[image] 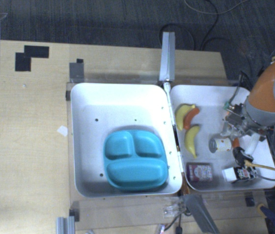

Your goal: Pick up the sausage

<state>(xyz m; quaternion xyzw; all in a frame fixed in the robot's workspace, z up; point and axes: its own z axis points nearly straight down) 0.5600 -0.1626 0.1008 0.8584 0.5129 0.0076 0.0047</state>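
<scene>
1. The sausage (191,115) lies in the right bin (210,90), well to the left of my gripper (233,130), touching two bananas (191,139).
2. A small tin can (219,144) sits just beside my gripper, below-left.
3. Gripper opening: I cannot tell.
4. A blue divided plate (135,159) rests in the left bin (113,96), far left.

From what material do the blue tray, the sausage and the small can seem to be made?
Blue tray: likely moulded plastic, a smooth, even turquoise with soft glossy highlights and rounded compartments. Sausage: probably a plastic or rubber toy, a uniform orange-red without texture. Small can: seems metal, grey and slightly shiny, though too small to confirm.
</scene>
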